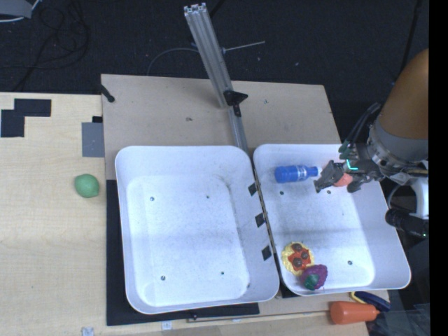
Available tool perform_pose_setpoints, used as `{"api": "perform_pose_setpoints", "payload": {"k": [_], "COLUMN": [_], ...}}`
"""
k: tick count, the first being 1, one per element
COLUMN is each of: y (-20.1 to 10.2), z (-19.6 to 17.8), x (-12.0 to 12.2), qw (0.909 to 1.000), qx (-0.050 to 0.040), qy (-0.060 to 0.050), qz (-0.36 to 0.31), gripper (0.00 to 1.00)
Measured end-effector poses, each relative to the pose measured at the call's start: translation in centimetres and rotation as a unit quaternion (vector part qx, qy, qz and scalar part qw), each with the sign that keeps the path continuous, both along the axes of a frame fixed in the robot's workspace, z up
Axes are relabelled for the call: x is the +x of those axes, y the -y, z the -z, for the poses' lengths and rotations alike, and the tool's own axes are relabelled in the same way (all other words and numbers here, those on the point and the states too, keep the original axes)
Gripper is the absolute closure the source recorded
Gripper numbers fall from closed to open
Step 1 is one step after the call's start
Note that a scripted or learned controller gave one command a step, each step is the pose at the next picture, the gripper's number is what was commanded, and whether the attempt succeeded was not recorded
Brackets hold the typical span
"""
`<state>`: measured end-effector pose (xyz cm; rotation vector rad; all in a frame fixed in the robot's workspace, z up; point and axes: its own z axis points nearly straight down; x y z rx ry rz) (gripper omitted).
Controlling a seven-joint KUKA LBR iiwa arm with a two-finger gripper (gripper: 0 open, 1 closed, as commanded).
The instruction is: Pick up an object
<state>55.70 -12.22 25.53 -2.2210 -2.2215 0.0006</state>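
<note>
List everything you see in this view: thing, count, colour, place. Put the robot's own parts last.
white bins: two, side by side on the bench.
bottle: one, blue, lying in the right bin's upper part.
yellow toy: one, yellow with red and dark spots, right bin's lower left.
purple toy: one, purple, touching the yellow toy's lower right.
green ball: one, on the bench left of the bins.
orange object: one, below the right bin.
metal bar: one, grey, above the bins.
arm: one, orange band.
hand: one, above the right bin, beside the bottle, something orange at its fingers.
</note>
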Motion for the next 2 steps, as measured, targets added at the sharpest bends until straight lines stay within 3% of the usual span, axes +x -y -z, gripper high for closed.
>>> {"api": "perform_pose_setpoints", "payload": {"k": [1,2], "y": [0.0,0.1], "z": [0.0,6.3], "x": [0.0,-0.3], "qw": [1.0,1.0], "qx": [0.0,0.0004], "qy": [0.0,-0.003], "qz": [0.0,0.0], "gripper": [0.0,0.0]}}
